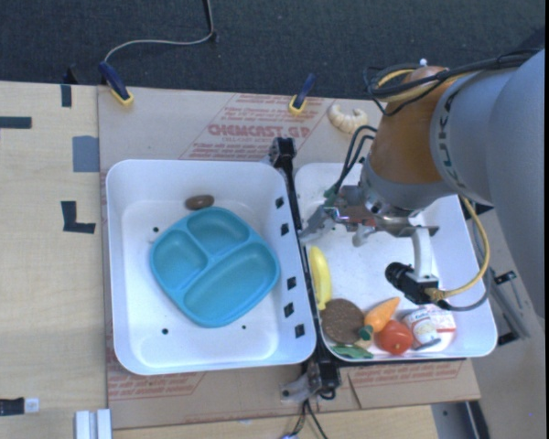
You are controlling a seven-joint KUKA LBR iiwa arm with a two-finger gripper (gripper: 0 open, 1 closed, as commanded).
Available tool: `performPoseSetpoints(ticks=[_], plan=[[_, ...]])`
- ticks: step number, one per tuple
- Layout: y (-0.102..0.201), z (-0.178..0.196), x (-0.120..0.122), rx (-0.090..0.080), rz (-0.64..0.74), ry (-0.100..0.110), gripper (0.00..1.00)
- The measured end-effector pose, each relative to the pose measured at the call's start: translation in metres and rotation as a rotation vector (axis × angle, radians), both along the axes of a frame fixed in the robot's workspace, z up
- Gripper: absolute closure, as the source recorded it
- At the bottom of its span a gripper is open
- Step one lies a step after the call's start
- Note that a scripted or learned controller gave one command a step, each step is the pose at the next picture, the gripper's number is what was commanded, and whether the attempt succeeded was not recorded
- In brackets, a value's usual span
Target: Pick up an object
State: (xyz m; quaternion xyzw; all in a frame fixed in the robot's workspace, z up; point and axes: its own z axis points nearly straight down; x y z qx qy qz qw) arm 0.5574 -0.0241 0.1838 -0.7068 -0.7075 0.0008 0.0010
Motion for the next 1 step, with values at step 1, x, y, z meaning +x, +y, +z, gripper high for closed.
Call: performPoseSetpoints(ticks=[1], plan=[[-0.0167,0.0000,0.0244,-0.001,0.000,-0.001,0.00]])
